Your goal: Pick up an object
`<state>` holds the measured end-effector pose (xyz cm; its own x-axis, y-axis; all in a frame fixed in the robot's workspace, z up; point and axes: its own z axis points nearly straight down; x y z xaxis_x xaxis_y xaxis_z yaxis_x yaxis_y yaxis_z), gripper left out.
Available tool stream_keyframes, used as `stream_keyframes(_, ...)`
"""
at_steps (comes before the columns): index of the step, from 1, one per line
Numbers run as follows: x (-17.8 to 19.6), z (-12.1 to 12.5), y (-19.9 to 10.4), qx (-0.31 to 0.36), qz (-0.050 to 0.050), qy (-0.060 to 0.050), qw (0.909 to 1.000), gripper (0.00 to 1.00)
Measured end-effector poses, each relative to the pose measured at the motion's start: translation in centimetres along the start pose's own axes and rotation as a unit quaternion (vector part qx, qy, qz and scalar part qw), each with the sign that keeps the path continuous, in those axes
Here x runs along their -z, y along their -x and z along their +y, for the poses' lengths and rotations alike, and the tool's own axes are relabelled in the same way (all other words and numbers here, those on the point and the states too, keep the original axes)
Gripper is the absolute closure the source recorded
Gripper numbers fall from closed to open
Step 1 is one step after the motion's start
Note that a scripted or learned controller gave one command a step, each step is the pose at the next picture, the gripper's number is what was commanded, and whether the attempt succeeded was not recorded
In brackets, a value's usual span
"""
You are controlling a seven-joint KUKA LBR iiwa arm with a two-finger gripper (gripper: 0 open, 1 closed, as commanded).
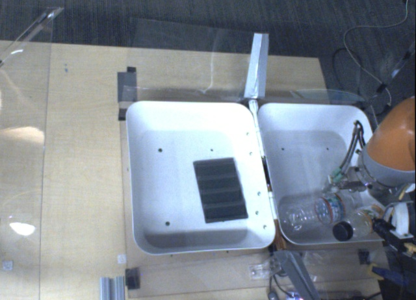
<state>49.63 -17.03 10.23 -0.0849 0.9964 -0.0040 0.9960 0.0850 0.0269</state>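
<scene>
slab in left bin, bottle in right bin

Count, camera view:

- White bins: 2, side by side. Left bin; right bin.
- Dark ribbed rectangular pad: 1, in left bin.
- Clear plastic bottle: 1, lying on its side in right bin, with a dark cap.
- Robot arms: 1, with an orange band, over the right bin's right edge.
- Metal upright bar: 1, behind the seam between the bins.
- Black corner brackets on the bench: 2 visible, one at far left, one at near left.
</scene>
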Motion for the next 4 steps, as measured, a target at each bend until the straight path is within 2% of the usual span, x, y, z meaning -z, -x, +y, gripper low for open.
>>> stream_keyframes(1, 9.9, 0.3, -7.1, 0.009, 0.002, -0.010, 0.9999, 1.00)
stream_keyframes(2, 9.2, 8.4, -3.8, -0.036, 0.001, -0.011, 0.9993, 1.00)
stream_keyframes(3, 9.3, 8.4, -3.8, -0.035, 0.001, -0.011, 0.9993, 0.00)
stream_keyframes(4, -1.4, 5.8, -2.4, 0.028, 0.001, -0.007, 0.9996, 0.00)
